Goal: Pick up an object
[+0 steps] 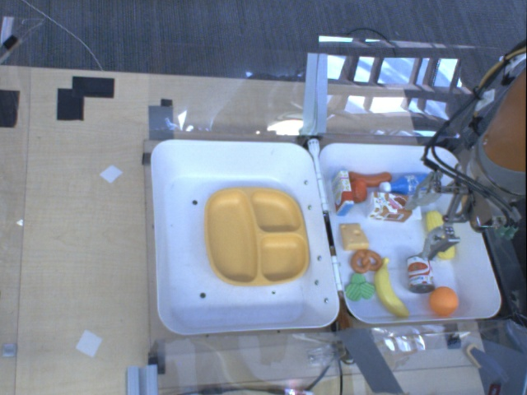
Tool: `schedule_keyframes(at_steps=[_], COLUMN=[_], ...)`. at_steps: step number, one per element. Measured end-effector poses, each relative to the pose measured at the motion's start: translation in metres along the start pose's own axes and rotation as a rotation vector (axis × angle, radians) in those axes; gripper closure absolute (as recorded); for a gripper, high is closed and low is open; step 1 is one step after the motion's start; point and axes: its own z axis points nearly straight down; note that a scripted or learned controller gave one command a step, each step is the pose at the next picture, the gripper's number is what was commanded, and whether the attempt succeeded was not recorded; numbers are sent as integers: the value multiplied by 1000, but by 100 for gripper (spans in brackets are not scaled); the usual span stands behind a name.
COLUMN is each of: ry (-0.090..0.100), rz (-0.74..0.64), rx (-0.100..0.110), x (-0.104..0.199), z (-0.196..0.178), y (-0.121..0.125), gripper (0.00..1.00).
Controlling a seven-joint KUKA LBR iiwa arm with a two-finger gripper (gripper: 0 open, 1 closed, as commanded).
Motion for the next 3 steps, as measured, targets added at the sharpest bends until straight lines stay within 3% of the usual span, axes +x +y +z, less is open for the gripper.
schedule_keyframes(at_steps=[1, 2, 3], ry=[6, -1, -8], rz=[179, -236, -53], rx=[-1, -1, 0], x=[16, 1, -54], z=[139, 156, 164], y=[17, 30, -9], gripper=[0, 0, 0])
